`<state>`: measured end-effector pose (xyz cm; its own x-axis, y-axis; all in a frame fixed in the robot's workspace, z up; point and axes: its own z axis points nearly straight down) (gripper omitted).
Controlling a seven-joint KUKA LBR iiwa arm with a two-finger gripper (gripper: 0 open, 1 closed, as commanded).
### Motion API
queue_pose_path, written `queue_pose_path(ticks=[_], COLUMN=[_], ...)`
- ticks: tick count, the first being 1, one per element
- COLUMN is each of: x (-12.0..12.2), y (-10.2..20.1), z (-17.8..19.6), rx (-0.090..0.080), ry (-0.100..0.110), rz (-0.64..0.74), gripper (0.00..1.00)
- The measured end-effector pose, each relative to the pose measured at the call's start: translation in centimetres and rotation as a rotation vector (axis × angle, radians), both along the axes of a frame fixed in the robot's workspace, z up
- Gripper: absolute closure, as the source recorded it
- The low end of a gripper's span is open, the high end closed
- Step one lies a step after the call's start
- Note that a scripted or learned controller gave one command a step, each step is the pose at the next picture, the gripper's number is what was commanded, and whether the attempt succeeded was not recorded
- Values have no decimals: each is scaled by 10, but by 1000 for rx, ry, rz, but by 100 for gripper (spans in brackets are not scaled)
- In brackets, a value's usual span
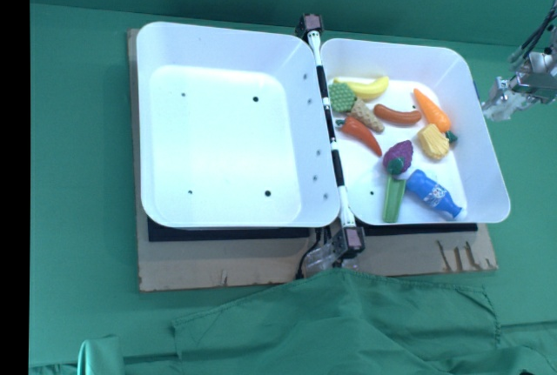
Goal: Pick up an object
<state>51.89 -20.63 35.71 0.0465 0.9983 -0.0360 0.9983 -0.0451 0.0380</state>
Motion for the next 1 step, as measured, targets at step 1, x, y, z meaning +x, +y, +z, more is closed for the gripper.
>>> queue_pose_path(ticks=[1], x=[1], y=[-2], z=[11], rx=[-4], ry=[-4], rz=[-3], gripper=[100])
